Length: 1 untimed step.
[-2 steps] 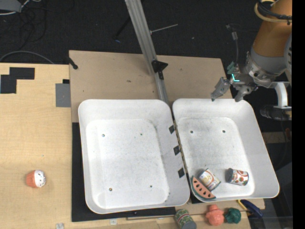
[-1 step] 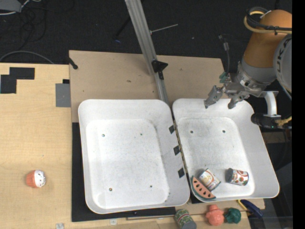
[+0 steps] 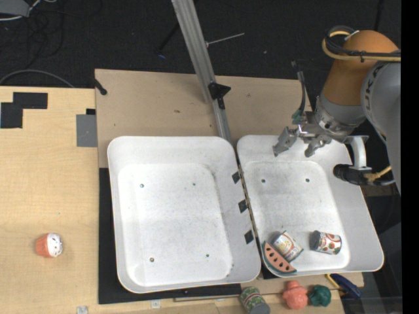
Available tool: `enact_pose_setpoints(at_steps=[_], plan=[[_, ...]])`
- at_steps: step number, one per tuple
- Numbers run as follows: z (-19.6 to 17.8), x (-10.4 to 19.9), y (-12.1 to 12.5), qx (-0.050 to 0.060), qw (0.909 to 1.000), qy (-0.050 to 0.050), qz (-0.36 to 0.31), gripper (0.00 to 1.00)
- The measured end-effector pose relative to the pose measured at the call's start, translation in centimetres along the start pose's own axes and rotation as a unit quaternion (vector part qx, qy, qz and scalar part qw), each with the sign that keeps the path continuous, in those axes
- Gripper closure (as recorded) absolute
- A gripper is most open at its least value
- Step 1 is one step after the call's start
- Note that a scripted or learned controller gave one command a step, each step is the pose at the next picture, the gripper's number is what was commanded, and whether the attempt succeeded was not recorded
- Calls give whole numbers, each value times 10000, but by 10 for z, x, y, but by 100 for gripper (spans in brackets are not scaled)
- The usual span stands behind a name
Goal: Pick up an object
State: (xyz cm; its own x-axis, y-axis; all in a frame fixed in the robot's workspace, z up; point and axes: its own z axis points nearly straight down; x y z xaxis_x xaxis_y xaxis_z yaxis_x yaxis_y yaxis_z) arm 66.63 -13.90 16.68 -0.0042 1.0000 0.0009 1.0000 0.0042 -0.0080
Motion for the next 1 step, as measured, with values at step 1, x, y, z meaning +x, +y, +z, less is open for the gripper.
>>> enact_pose_setpoints(at_steps=[1], plan=[[62, 7, 4, 6, 10000, 4, -5, 0]])
